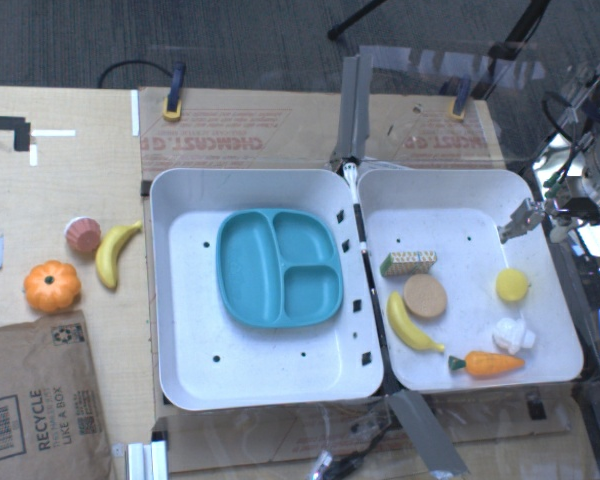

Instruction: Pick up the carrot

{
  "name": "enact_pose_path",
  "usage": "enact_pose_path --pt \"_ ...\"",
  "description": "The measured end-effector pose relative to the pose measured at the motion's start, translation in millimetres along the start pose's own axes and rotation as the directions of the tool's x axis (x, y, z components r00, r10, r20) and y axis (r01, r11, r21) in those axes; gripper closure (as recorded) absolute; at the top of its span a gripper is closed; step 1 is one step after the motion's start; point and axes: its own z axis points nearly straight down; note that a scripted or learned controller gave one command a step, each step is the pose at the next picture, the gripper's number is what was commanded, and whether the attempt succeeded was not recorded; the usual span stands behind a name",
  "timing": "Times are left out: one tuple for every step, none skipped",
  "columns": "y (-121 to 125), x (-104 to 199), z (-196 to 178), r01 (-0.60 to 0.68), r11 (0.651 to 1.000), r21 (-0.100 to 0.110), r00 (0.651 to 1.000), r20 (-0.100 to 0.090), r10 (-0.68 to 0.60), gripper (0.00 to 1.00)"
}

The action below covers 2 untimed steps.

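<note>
On the bare bench at the far left sat a small orange pumpkin [52, 286], with a pink ridged cupcake-like piece [82, 235] and a yellow toy banana [114, 253] just beside it, and a brown paper recycling bag [40, 398] below them. The left white bin [170, 368] held a teal plastic divided plate [279, 268] lying flat near its middle. In the right white bin [555, 358], a small speckled block with a green end [409, 262] lay above a round tan disc [425, 296]; a second yellow banana [411, 325] curved just below and left of the disc. The orange carrot with a green stub [487, 364] lay flat near the bin's front edge, pointing right, close under a small white lumpy object [513, 336]. A yellow lemon [513, 285] sat apart, toward the right wall. The gripper [525, 220] hovered over the bin's back right corner, well apart from the carrot, reaching in from the right edge; whether it was clenched or released could not be told.
</note>
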Motion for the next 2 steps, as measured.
enact_pose_path --pt "-85.1 12.9 33.7 -0.011 1.0 0.001 1.0 -0.001 0.011 0.0" --pt "-89.6 10.3 117.3 -0.068 0.998 -0.002 0.998 -0.001 0.068 0.0"
